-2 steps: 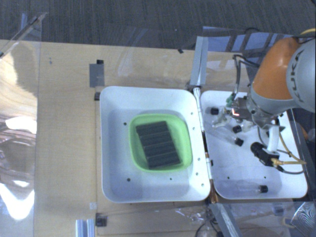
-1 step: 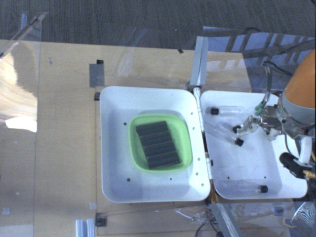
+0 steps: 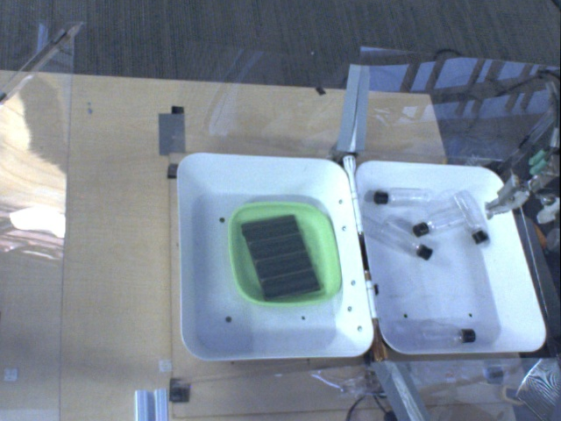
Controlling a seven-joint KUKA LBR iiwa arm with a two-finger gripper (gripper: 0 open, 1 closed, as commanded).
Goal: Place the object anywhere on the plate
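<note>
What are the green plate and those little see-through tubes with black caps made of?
The green plate looks like matte plastic: even lime colour, soft rounded rim, no glare. The dark ribbed slab on it may be rubber or foam; hard to tell. The tubes look like clear plastic or glass, since the white bin shows through them. Their caps seem black plastic.

- The gripper [image 3: 513, 198] is cut off by the right edge; its fingers are too small to read.
- Clear vials [image 3: 431, 224] left of it blur against the bin [image 3: 456, 323].
</note>
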